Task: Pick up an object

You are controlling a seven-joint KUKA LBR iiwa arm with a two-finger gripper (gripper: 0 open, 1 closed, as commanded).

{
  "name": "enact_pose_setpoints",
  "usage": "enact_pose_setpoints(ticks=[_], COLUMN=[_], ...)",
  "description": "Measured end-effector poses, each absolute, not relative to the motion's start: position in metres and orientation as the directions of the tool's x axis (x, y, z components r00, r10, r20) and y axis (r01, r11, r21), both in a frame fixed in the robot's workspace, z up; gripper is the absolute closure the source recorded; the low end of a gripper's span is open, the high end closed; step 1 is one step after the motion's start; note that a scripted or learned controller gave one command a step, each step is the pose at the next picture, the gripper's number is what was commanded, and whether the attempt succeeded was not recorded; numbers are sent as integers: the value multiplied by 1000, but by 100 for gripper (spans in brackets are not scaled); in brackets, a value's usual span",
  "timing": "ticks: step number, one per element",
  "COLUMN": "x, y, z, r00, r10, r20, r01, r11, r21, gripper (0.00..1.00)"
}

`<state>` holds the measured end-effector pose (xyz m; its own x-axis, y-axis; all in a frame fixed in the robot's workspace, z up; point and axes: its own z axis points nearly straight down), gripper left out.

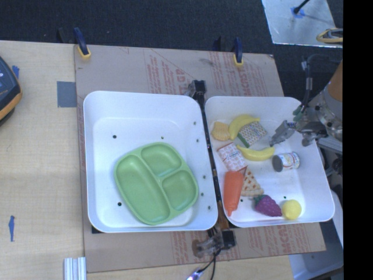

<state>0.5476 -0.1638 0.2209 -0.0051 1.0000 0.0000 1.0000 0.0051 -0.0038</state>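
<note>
- We see two shallow white plastic bins side by side on the light wooden desk (pixel 41 174), which carries a brown cardboard sheet (pixel 175 69) beneath them.
- The left white bin (pixel 93 156) holds a green three-compartment plastic plate (pixel 154 182), lying flat toward its front.
- The right white bin (pixel 320 179) holds the small toy items.
- Near its back left lie a yellow curved toy banana (pixel 240 123), a tan round piece (pixel 220 131) and a small patterned packet (pixel 252 133).
- A second yellow toy banana (pixel 256 153) lies in the middle, just beside a red-and-white square packet (pixel 232 155).
- A small grey-and-white can (pixel 286 161) lies on its side right of that banana.
- Along the front we find an orange toy carrot (pixel 232 190), a tan waffle-like wedge (pixel 251 182), a purple grape cluster (pixel 267 205) and a yellow lemon (pixel 291 209).
- The grey pincer (pixel 282 133) reaches in from the right, low over the back of the right bin, near the second banana and the can.
- Its fingers look slightly parted, and we see nothing between them.
</note>
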Motion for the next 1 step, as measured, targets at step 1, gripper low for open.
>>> enact_pose_setpoints(ticks=[1], x=[586], y=[-133], z=[91], r00=[-6], r10=[1000], r20=[-1], r01=[1000], r11=[6], r21=[-5], gripper=[0])
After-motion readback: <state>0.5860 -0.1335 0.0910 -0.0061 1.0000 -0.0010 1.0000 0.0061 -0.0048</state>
